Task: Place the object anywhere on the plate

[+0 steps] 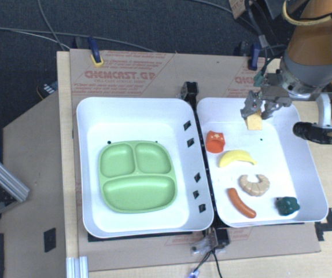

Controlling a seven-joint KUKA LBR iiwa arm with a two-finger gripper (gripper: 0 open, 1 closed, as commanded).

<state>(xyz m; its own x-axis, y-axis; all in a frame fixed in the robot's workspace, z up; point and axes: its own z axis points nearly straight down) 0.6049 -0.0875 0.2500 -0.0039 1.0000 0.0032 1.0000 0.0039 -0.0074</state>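
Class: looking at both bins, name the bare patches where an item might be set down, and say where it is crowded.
Free: the green plate's three compartments, and the left bin's white floor around the plate. Crowded: the right bin, where the tomato, banana, shrimp, sausage and green toy cluster; the gripper hangs over the yellow block.

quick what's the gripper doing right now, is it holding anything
Gripper: closed on the yellow cheese wedge, over the right bin.
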